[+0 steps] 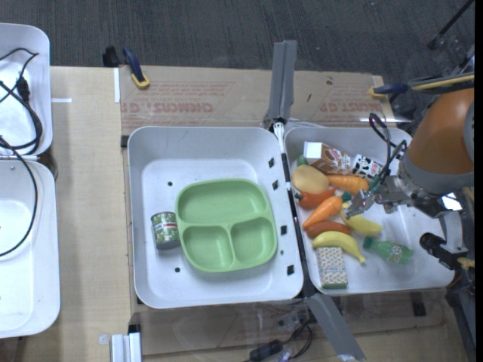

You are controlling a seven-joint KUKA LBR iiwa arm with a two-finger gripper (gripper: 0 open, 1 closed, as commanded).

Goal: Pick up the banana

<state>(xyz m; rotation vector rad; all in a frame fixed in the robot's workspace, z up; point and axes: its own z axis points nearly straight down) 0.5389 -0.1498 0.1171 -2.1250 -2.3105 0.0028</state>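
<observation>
The banana (337, 242) is yellow and curved. It lies in the right bin (423, 277), low and left of centre, between an orange carrot (322, 210) and a cracker box (331, 267). My gripper (361, 202) hangs over the middle of that bin, up and to the right of the banana and apart from it. Its tip sits among the carrot, a small yellow fruit (364, 225) and some green bits. The grey arm with its orange band (445, 134) comes in from the right.
The right bin also holds a second carrot (349, 182), a yellowish potato (309, 178), a green bottle (390, 252), a snack packet (337, 159) and a white block (312, 151). The left bin (143, 202) holds a green divided plate (225, 225) and a small can (164, 230).
</observation>
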